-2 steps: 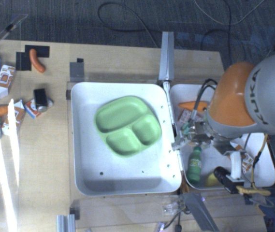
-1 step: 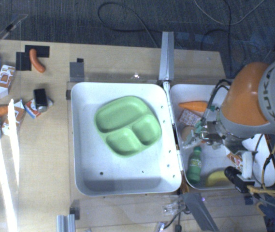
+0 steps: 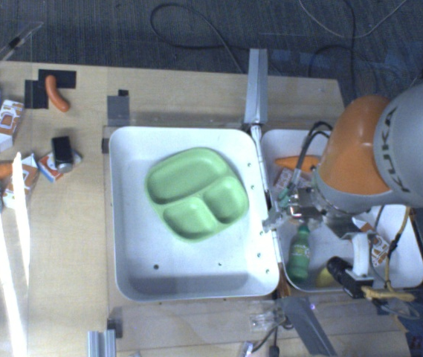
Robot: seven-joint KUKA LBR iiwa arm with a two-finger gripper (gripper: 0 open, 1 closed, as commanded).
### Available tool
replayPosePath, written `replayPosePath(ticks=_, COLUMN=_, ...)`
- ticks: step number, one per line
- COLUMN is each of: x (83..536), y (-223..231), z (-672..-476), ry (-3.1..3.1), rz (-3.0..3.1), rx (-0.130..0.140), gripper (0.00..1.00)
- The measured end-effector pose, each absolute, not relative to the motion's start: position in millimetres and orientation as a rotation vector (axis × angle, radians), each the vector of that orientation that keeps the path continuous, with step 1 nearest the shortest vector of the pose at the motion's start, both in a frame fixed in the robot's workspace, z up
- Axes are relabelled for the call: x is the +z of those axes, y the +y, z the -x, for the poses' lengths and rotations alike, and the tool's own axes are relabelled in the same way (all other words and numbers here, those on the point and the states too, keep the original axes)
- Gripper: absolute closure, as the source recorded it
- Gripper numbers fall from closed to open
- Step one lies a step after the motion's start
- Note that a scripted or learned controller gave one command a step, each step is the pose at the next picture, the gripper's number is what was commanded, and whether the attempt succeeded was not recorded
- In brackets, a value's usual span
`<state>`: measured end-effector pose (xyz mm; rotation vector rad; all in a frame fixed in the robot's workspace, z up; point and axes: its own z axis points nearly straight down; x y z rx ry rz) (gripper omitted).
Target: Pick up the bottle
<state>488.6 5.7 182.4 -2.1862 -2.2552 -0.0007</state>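
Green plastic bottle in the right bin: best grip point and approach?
Grip the green plastic bottle across its body, near mid-length, coming straight down from above. It appears to lie flat, its long axis running up-down in the camera view, so the jaws should close left-right. The right white bin has its left wall close by, leaving little room on that side.

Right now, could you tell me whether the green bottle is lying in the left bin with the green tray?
No, the green bottle lies in the right bin, while the green tray sits in the left bin.

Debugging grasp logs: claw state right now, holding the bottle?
Claw: cannot be told. It sits just above the green bottle in the right bin; no grasp on it is visible.
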Motion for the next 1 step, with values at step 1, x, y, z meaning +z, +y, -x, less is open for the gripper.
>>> replayPosePath(ticks=1, x=182.0, y=-12.1, z=-522.4, ry=-2.2, rz=2.241, rx=0.002, gripper=0.0)
